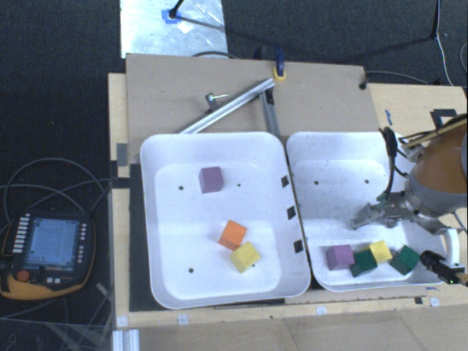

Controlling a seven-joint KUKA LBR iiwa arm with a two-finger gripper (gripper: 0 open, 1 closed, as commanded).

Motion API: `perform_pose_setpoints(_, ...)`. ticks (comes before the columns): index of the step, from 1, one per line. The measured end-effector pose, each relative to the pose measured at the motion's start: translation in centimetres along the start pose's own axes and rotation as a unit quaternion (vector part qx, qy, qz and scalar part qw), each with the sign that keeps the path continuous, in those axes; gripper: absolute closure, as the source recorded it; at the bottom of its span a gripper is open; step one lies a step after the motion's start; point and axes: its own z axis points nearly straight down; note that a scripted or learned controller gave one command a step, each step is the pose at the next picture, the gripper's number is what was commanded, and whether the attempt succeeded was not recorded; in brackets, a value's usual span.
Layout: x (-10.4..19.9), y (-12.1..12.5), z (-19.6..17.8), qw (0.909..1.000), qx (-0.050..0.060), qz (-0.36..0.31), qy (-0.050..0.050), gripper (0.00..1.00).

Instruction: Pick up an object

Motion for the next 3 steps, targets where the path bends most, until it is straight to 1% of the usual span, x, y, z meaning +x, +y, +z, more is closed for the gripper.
perform_pose_setpoints(1, -0.1, 0.2, -1.3, 1.0, -0.003, -0.001, -0.001, 1.0)
perform_pose_setpoints(2, -0.1, 0.3, -5.6, 1.0, -0.004, -0.001, -0.001, 1.0)
perform_pose_setpoints(3, -0.4, 1.0, -10.2, 1.0, -0.004, -0.001, -0.002, 1.0)
